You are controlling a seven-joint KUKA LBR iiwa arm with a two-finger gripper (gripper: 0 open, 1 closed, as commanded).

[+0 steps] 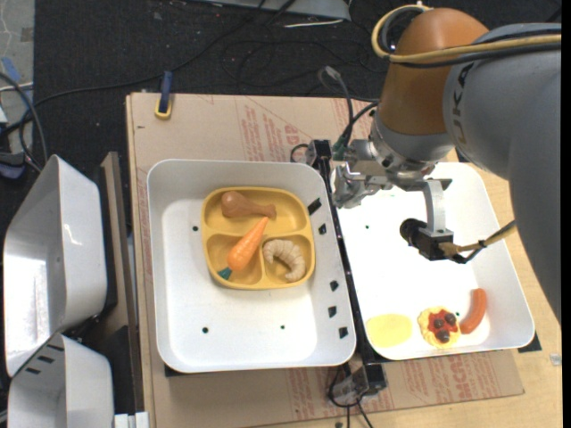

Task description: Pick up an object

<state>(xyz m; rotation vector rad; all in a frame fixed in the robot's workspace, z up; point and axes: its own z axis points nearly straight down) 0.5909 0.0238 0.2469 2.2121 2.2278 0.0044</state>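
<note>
Counter [232, 123]: carries two white bins side by side.
Left bin [169, 328]: holds a yellow divided plate [207, 239] near its middle.
Plate contents: drumstick [245, 206] in the 12 o'clock compartment, carrot [248, 244] slanted in the 7 o'clock one, shrimp [285, 257] in the 4 o'clock one.
End effector [357, 175]: hovers at the 11 o'clock corner of the right bin [384, 275], near the wall between the bins. I cannot tell whether it is apart or together, and no object is seen held in it.
Right bin contents: yellow disc [389, 330], small tart [438, 325] and sausage [474, 310] in a row along the 6 o'clock edge, well apart from the end effector.
Progress: judged early, since all six objects rest in place.
Left to do: settle on one object, descend, grip, lift.
</note>
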